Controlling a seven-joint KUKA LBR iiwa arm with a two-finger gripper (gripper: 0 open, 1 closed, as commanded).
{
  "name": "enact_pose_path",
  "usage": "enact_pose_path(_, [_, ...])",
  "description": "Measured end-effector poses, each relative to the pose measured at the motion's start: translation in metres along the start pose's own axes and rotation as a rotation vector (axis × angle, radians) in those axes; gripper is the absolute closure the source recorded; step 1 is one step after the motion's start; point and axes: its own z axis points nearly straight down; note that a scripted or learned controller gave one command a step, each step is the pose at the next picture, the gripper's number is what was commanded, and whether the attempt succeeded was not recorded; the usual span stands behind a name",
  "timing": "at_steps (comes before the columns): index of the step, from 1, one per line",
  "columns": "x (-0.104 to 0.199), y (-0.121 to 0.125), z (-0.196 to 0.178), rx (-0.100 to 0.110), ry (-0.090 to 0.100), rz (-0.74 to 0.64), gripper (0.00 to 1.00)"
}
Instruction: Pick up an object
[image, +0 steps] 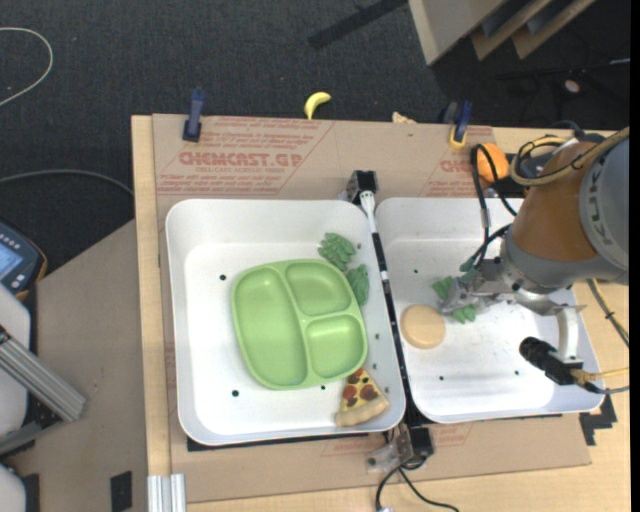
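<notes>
End effector (470, 292) low in right bin (500, 395), grip state unclear, touching green leafy toy (452, 298), tan round cookie (423, 327) just beside near left wall, open floor toward front edge, left bin (190, 330) bearing green divided tray (298, 320), pizza slice (360, 398) at front corner.

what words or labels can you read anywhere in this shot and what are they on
"CHEMCAST. G P": red print on the brown protective sheet covering the bench, behind the left shallow white bin; the last letters are partly unclear.
A second run of the same red print on the sheet behind the right shallow white bin is too faint and cut off to read.
Smaller red lines under and above both prints are too small to read.
</notes>
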Motion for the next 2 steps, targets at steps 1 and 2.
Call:
enact_pose_path(1, [0.051,0.003,-0.142,-0.013,0.0,-0.008,1.0])
enact_pose_path(2, [0.122,0.011,-0.147,-0.001,0.002,-0.009,1.0])
